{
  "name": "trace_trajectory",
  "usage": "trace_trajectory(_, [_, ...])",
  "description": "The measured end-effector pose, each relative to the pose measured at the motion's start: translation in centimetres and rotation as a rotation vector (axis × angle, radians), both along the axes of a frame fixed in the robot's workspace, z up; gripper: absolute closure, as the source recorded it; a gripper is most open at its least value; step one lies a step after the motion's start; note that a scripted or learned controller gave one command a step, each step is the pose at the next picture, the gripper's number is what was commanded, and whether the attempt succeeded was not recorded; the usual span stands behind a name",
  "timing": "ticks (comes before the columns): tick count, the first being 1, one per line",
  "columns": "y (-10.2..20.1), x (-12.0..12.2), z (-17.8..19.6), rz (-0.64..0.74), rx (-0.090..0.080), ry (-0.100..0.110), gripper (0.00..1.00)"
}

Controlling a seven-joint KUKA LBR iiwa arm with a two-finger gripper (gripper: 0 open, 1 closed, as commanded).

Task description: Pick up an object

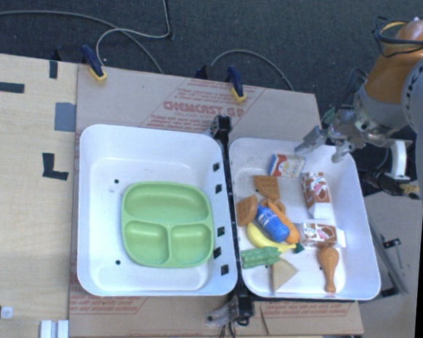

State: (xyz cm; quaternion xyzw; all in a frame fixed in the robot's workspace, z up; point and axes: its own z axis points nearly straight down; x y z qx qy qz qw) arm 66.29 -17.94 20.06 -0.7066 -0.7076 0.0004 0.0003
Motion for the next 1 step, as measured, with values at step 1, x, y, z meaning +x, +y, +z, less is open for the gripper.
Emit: trace_trajectory(1, [5.77, 0.43, -11.09, 0.0, 0.0, 0.005, 0.0])
